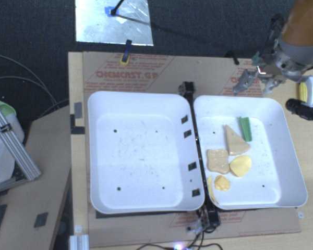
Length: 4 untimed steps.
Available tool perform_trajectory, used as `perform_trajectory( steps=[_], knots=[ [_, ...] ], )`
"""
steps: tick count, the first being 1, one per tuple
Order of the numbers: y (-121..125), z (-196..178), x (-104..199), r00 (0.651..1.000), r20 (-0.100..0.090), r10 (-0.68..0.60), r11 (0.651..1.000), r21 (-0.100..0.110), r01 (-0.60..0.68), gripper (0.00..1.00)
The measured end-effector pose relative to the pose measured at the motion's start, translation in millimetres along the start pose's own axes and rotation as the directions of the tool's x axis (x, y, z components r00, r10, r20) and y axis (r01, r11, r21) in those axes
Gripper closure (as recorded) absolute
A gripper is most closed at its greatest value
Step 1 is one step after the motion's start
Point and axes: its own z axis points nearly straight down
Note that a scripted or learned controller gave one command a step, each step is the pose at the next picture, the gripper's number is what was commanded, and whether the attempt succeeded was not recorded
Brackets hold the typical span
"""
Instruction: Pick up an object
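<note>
I count two white bins on the table [52, 139], side by side: the left bin [141, 152] and the right bin [281, 155]. All the objects I see sit in the right bin, five in total. One green stick [245, 128] lies near the far middle of that bin, roughly along the bin's depth. One pale tan wedge [235, 140] lies just beside it on its left, touching or nearly touching it. One tan square cracker-like piece [217, 160] sits below the wedge, touching its lower edge. One yellow rounded piece [241, 166] sits right of the cracker, touching or almost touching it. One smaller yellow lump [221, 183] sits nearer the front edge, just below the cracker. The tool [249, 82] hangs above the table just beyond the far rim of the right bin, well apart from all five objects; its fingers look spread apart with nothing between them, though they are small and somewhat blurred. I see one arm [302, 27], grey with an orange band, coming in from the upper right. Past the bins I count one silvery sheet [113, 13] on the dark floor, and one yellow-and-blue clamp [126, 53] at the far table edge.
</note>
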Motion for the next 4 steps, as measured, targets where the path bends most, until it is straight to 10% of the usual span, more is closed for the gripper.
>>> perform_trajectory(
  steps=[1,2,3,4],
  knots=[
    [-117.0,172.6,-65.8,1.0,-0.003,0.011,1.0,0.02,-0.011,0.0],
    [-80.5,192.7,-4.1,1.0,0.0,-0.005,1.0,-0.005,0.005,0.0],
    [-79.5,179.8,-6.3,1.0,-0.001,-0.001,1.0,-0.01,0.001,1.0],
    [-41.2,88.5,82.4,1.0,-0.002,-0.01,1.0,-0.01,0.01,1.0]
  ],
)
